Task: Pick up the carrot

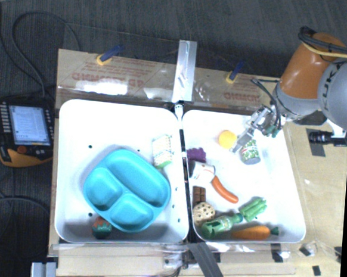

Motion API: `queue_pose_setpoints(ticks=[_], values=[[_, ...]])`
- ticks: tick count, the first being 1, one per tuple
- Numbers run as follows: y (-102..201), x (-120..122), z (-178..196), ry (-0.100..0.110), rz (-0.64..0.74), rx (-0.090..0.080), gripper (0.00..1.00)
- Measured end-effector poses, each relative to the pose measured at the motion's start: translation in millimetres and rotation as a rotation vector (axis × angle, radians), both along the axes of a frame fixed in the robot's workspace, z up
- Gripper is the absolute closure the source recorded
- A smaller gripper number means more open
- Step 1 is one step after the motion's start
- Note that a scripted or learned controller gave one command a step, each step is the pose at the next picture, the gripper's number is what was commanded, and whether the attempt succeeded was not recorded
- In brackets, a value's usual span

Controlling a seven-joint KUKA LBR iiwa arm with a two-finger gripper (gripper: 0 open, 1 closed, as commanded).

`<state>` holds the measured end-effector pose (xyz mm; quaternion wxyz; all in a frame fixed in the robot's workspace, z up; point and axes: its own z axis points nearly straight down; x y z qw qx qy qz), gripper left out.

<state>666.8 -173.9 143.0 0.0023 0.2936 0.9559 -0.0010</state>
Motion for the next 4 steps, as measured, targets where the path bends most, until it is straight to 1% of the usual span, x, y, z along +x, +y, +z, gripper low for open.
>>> queue_pose_setpoints(ticks=[1,2,3,4], values=[[20,-6,-49,0.009,0.103,-0.001,0.00],[17,-26,-53,-0.009,0.078,0.000,0.00],[18,-24,-41,-0.015,0.077,0.002,1.00],[18,-24,-41,-0.015,0.077,0.002,0.00]])
